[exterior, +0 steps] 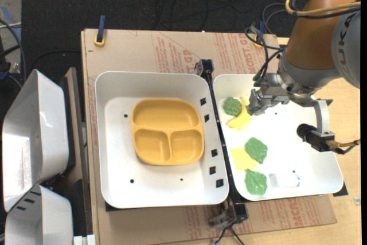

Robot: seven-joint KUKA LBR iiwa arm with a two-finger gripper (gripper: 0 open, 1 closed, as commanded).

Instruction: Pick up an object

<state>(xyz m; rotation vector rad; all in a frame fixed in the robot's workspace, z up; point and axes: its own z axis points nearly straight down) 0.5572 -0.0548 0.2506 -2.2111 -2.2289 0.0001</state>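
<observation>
The worktop (172,49) is seen from above, covered with brown cardboard printed in red, and two shallow white bins are set on it side by side. The left bin (114,140) is occupied by a yellow tray (168,131) with three compartments, laid flat near the bin's middle. The right bin (321,169) is reached into by the grey arm (321,31), whose orange band is seen above the wrist. The gripper (255,105) is lowered over the upper left part of the right bin, just beside a yellow piece (241,119) and near a green leafy piece (232,106) at that piece's upper left. Whether the gripper is clenched or released cannot be told, as its tips are hidden under the wrist. Nothing is seen lifted off the bin floor. Further down the same bin, a second green leafy piece (256,150) is found touching a flat yellow square (243,159). A third green piece (256,182) lies near the bin's lower edge, with a small white object (285,181) just beside it on its right.
</observation>
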